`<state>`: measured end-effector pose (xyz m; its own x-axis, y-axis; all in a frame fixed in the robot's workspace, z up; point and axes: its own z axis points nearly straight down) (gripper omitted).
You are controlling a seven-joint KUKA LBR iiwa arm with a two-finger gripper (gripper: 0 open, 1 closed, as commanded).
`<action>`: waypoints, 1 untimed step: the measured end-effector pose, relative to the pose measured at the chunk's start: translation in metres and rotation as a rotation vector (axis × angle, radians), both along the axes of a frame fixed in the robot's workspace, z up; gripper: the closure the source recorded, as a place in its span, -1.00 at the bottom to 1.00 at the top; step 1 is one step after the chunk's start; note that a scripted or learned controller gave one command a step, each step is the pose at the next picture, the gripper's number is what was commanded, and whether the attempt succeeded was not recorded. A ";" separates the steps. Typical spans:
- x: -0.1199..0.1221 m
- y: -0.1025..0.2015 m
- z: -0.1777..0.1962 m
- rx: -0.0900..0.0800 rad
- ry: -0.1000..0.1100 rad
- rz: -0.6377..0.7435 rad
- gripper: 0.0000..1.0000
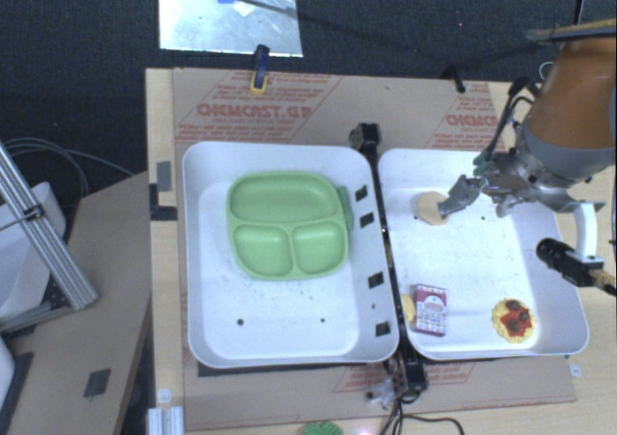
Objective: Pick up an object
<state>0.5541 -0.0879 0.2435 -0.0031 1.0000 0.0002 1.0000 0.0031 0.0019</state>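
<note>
Round tan cookie, no clear long axis, lies flat in right bin upper left, touching gripper, finger state indeterminate; bins on brown board, dark carpet beyond.

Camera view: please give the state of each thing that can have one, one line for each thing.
Green divided plate: upright, flat in the left bin.
Tan round piece: flat in the right bin, at the gripper; grasp not visible.
Red carton: lying flat near the front wall.
Small pizza piece: lying topping up, front right corner.
</note>
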 end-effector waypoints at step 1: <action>0.020 -0.032 -0.074 -0.001 0.004 -0.004 -1.00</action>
